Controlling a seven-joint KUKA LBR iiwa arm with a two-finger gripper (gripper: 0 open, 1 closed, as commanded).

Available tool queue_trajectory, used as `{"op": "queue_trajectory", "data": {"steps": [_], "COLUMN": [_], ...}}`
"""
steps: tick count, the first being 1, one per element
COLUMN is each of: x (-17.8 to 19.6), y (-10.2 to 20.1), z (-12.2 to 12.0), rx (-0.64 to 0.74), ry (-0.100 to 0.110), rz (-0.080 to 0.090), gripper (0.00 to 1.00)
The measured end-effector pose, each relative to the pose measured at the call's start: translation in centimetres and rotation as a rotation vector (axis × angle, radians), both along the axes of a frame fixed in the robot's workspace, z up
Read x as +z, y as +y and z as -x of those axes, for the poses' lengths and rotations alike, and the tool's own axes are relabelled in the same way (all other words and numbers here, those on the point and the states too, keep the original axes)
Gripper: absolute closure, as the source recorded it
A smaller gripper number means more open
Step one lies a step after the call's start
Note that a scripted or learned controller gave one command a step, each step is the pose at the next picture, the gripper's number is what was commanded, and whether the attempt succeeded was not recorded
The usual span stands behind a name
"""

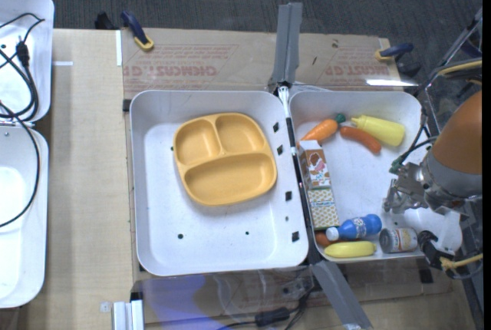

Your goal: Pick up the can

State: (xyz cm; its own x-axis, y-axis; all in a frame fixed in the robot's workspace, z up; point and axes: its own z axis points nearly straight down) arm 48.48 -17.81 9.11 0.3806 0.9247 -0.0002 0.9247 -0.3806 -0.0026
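The small metal can (398, 239) lies on its side in the right bin (410, 102), near the front wall, its long axis running left to right, lid end toward the blue bottle (354, 228). A smooth yellow banana-like piece (350, 249) lies just left of it. The gripper (400, 196) hangs just above the can; its state cannot be told. Bare white floor lies behind

The gripper (399, 194) hangs over the right bin (360, 102), just above the can (397, 239) (lying on its side). A yellow divided plate (225, 158) sits in the left bin (153, 190).
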Motion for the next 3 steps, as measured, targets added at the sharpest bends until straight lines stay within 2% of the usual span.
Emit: {"op": "queue_trajectory", "data": {"steps": [1, 2, 3], "x": [0.0, 0.0, -0.1], "y": [0.0, 2.3, -2.3], "z": [0.0, -3.7, -5.9], "rx": [0.000, -0.203, -0.335], "ry": [0.000, 0.001, 0.012], "rz": [0.000, 0.001, -0.016], "gripper": [0.00, 0.00, 0.00]}}
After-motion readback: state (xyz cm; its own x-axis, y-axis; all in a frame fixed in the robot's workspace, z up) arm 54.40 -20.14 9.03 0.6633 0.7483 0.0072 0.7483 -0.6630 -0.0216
